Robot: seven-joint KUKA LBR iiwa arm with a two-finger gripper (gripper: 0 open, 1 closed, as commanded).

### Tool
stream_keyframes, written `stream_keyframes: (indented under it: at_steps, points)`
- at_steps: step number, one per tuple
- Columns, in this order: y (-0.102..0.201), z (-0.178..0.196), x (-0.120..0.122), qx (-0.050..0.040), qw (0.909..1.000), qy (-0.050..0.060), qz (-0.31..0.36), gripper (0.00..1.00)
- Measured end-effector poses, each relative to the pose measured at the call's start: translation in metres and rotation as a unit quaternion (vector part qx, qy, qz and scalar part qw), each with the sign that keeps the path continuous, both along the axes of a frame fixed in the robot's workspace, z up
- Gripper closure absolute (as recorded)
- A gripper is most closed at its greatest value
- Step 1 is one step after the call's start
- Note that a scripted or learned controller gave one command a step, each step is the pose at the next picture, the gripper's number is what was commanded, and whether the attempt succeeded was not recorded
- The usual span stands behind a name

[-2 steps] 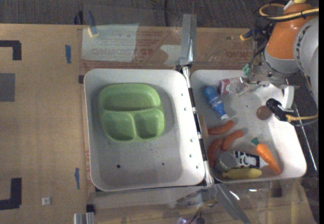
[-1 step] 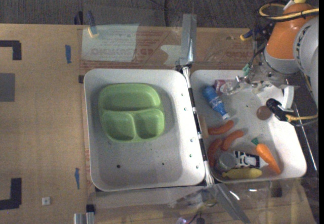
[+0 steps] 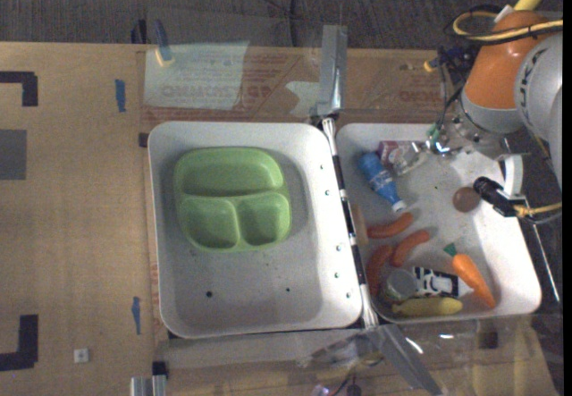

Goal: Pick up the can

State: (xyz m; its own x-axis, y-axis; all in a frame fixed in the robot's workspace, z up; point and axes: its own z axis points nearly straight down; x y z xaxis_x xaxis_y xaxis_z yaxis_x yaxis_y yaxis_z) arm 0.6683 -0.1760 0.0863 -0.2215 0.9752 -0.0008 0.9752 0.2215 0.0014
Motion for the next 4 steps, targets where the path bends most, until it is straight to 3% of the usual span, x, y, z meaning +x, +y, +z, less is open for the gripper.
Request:
stream_keyframes:
  at_steps: [1, 2, 3, 4]
  points:
    - [0.000, 0.011, 0.001, -0.0003, 1.0000, -0.001, 0.000, 1.00]
    - [0.026, 0.135, -0.026, -0.0003, 0.9951, -0.002, -0.099, 1.00]
    - [0.082, 0.169, -0.081, 0.0004, 0.9986, 0.001, -0.054, 1.00]
    - [0.131, 0.216, -0.173, 0.0005, 0.9908, 0.002, -0.135, 1.00]
